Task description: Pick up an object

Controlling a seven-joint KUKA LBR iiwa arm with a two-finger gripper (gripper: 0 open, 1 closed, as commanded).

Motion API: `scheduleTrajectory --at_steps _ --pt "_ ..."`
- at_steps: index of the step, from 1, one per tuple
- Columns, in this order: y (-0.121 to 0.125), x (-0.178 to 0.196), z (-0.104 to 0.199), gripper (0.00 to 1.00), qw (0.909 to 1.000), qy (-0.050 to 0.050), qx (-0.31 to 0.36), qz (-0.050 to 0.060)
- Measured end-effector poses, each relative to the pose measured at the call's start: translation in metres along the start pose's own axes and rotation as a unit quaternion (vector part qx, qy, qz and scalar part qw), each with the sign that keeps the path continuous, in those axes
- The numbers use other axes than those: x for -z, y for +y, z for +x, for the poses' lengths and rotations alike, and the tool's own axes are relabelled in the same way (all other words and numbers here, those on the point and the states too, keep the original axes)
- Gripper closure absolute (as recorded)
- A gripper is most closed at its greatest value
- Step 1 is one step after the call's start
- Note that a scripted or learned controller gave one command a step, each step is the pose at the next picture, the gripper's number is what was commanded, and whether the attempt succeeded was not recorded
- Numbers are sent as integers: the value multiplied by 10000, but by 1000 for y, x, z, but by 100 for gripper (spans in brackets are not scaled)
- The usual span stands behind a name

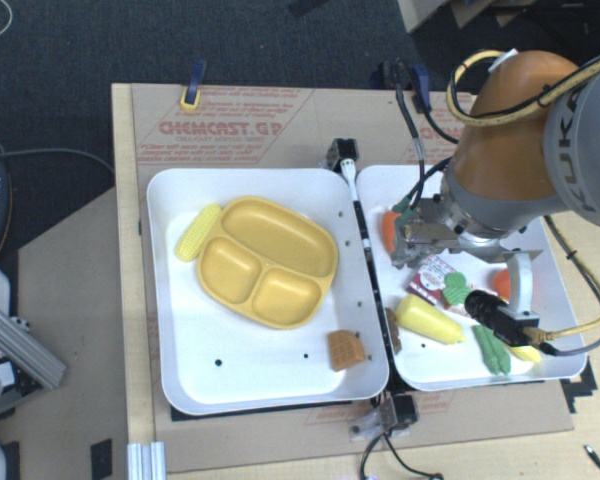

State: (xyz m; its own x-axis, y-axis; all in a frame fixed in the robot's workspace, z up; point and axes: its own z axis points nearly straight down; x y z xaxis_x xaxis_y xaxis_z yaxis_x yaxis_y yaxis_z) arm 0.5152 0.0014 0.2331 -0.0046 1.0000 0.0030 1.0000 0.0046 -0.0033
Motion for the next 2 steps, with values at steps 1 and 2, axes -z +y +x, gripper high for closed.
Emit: scheduleTrajectory --at_steps 1,2 --pt "-15 -4 -1 100 10000 -11 -29 2" --pt "-20 -9 7 100 10000 -11 -21 2"
